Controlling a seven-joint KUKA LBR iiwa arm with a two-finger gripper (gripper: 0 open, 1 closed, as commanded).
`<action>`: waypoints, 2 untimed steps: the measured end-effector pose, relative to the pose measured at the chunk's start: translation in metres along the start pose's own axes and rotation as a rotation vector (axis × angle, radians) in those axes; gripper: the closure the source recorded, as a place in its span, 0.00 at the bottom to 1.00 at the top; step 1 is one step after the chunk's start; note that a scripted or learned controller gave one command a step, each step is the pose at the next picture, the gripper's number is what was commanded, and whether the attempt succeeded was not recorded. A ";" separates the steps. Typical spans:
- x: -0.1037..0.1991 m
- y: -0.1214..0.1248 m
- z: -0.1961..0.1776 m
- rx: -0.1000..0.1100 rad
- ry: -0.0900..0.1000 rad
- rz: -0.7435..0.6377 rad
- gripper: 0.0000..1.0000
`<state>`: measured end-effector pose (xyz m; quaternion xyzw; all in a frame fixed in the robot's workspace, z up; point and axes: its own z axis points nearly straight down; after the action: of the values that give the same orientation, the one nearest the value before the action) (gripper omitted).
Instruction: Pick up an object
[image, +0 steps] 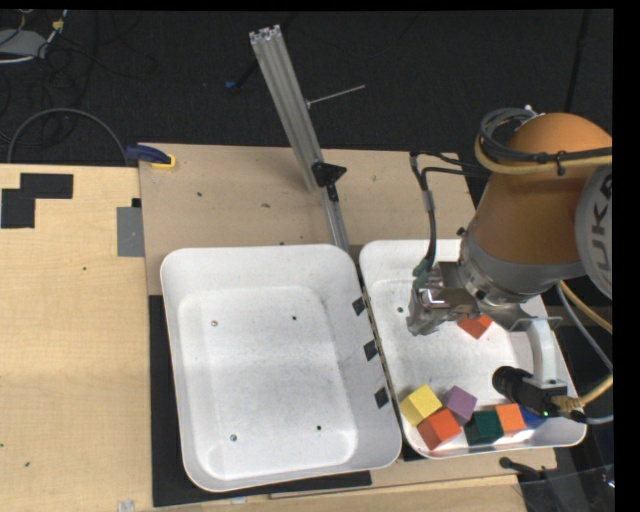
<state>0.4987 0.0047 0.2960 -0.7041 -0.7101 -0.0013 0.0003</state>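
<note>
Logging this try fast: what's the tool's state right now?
Tool: cannot be told; it is low in the right bin, beside a red block.

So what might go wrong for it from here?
The hand hangs over bare bin floor, while the red block lies just beside it, so it may close on nothing. The other blocks are packed together in the right bin's near corner; reaching there may nudge them or bump the rim.

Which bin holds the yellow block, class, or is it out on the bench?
In the right bin. The yellow block sits on that bin's floor near its front edge, beside a red block and a purple block.
</note>
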 end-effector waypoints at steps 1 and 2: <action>-0.003 -0.001 0.002 0.005 -0.003 0.003 0.00; -0.004 -0.001 -0.007 0.008 -0.003 -0.003 1.00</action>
<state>0.4980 0.0012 0.3033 -0.7029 -0.7112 0.0025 0.0024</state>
